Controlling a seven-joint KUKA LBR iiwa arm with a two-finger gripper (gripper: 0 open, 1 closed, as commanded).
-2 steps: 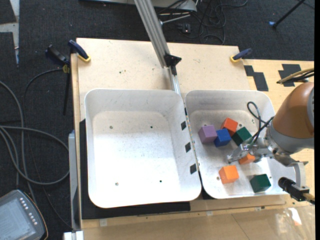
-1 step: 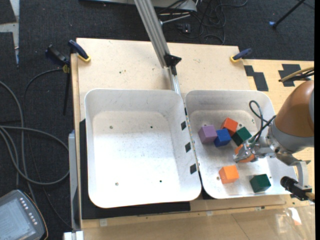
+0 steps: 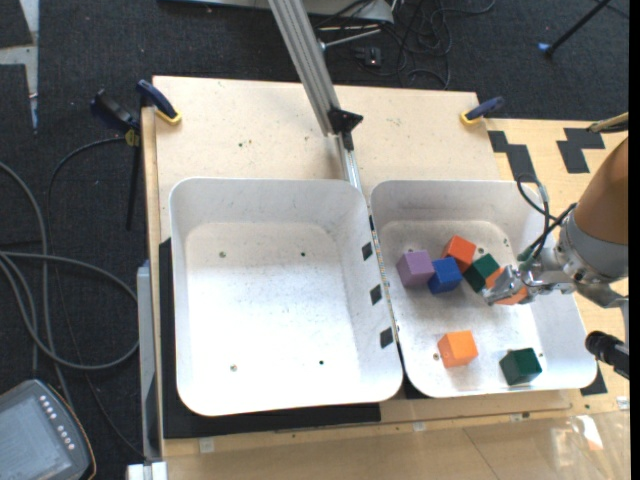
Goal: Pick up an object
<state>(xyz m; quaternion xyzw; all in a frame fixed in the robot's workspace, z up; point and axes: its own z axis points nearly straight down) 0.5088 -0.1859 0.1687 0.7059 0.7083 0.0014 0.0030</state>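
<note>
The right bin (image 3: 560, 363) holds several small blocks. A purple block (image 3: 416, 266), a blue block (image 3: 445, 276), an orange block (image 3: 461, 249) and a dark green block (image 3: 485, 269) cluster near its middle. Another orange block (image 3: 458, 348) and a dark green block (image 3: 520, 365) lie nearer the front. My gripper (image 3: 503, 287) hangs low at the right side of the bin, just right of the clustered green block, with something orange-red at its tip. The arm's grey wrist covers the bin's right wall.
The left bin (image 3: 270, 298) sits beside the right one, sharing a middle wall. A slanted metal pole (image 3: 305, 53) crosses the bench at the back. Clamps (image 3: 160, 103) (image 3: 482, 111) hold the bench's far corners. Cables lie on the floor at left.
</note>
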